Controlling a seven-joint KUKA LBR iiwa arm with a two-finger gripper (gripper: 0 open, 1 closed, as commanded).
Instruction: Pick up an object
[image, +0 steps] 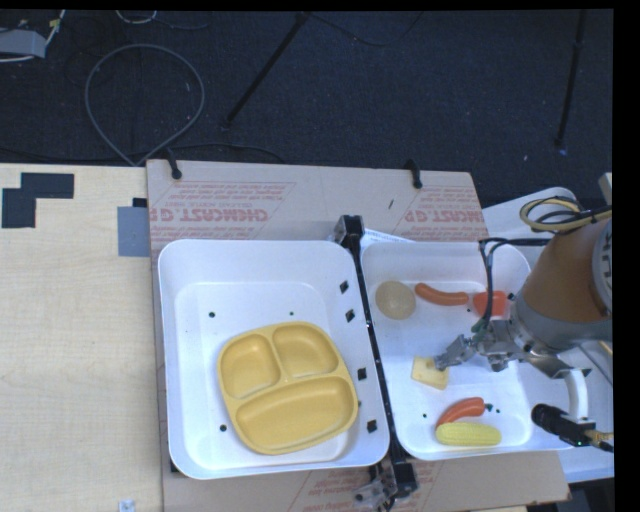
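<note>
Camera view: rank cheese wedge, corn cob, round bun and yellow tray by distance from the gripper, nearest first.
Measured from the gripper in the right bin:
1. Cheese wedge, just below-left of it, right bin.
2. Round bun, up-left, right bin's far corner.
3. Corn cob, near edge of right bin; close to the bun's distance, hard to call.
4. Yellow tray, left bin.
</note>
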